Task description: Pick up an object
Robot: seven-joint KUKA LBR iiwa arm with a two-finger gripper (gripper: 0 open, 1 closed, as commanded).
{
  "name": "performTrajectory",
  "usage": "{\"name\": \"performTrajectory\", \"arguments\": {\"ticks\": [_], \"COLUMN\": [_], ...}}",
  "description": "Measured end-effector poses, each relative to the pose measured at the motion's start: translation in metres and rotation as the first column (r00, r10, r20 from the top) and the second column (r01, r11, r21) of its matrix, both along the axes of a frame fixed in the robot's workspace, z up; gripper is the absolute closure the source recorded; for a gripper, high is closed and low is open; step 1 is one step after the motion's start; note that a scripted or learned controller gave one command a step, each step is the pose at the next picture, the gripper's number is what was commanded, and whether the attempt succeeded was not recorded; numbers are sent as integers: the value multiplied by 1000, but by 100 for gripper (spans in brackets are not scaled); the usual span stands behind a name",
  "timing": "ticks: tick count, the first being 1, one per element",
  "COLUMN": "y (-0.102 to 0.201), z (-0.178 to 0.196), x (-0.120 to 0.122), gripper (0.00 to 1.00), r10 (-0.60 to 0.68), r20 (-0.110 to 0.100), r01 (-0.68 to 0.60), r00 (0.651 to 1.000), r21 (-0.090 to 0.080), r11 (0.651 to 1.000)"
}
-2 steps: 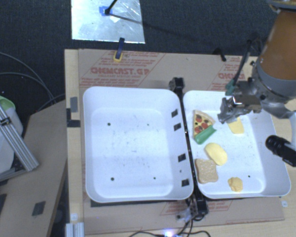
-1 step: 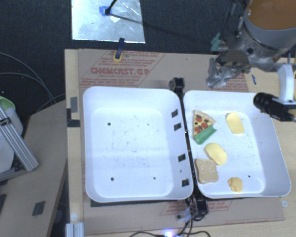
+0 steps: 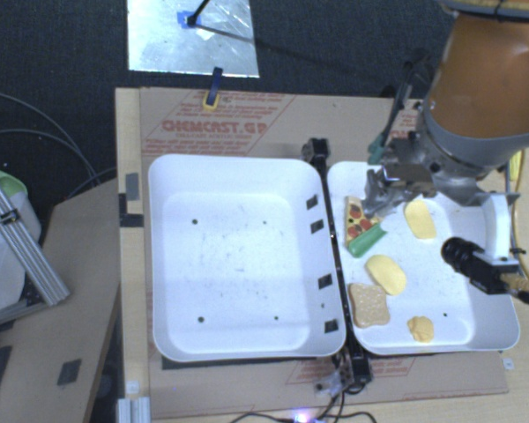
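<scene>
The right bin holds several toy foods. A pizza slice with red dots lies near its left wall, beside a green piece. A pale yellow oval lies further right, another yellow oval sits mid-bin, a tan bread slice lies at the front left, and a small yellow lump rests near the front. My gripper hangs low over the bin's back left, just above the pizza slice. The big orange wrist band covers the arm behind it.
The left bin lies beside the right one, with black clips along the shared wall. A black cylindrical part juts over the right bin's right side. A metal sheet lies on the floor beyond the bench.
</scene>
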State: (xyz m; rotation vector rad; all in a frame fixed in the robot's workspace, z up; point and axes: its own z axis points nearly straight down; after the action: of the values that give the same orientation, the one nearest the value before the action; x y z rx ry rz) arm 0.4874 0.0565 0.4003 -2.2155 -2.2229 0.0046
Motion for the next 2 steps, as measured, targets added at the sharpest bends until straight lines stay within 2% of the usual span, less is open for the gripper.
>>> {"name": "performTrajectory", "arguments": {"ticks": [1,2], "y": [0,63], "z": [14,5], "x": [3,-1], "gripper": [100,100], "r10": [7,6], "r20": [10,6], "r01": [-7,-6], "r00": [1000,1000], "r21": [1,2], "r11": [1000,1000]}}
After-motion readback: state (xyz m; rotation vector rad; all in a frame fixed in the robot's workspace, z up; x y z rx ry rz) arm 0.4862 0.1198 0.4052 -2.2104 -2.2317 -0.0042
